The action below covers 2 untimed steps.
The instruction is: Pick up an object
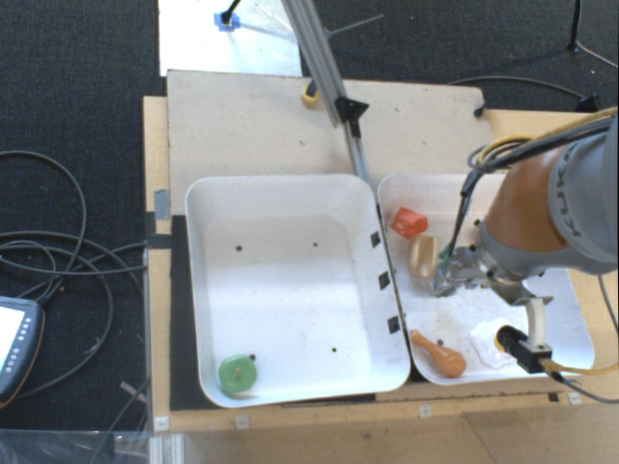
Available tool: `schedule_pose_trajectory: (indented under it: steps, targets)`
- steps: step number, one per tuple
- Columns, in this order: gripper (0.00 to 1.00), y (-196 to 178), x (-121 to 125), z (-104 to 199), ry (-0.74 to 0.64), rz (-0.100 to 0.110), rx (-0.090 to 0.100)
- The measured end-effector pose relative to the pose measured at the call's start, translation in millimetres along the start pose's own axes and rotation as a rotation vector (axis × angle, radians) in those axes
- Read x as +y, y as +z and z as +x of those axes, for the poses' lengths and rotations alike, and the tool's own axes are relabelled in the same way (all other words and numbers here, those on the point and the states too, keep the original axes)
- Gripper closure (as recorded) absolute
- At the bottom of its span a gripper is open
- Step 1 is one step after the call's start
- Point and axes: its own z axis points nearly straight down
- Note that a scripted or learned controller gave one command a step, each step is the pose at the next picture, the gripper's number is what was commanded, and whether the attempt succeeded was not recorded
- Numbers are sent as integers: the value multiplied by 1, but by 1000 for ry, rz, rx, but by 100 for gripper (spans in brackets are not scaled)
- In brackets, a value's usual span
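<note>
Two shallow white bins sit side by side on the bench, and the camera view looks down on both at a slant. The left white bin (290, 201) carries a flat green round disc (237, 373) near its front left corner. The right white bin (578, 329) carries four things: a small red block (408, 223) near its back left corner, a tan cylindrical piece (422, 256) just in front of the block, an orange carrot-shaped toy (439, 352) near the front edge, and a white crumpled lump (486, 342) near the front right.

Note that the grey arm with its orange band reaches in from the right, and the two-finger gripper (444, 282) hangs low over the middle of the right bin. You cannot tell from this view how its tips are set.

Treat the tan piece as the likely target. It lies just beside the gripper, toward the bin's back left, with its long axis running roughly back to front.

Allow for the dividing wall on its left; room there is tight. Open floor lies toward the bin's right side.
</note>
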Motion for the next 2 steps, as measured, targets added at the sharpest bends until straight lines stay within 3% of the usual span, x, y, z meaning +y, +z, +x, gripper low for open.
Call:
schedule_pose_trajectory:
  steps: [2]
  targets:
    - [100,-98,10,0,-5,0,-2]
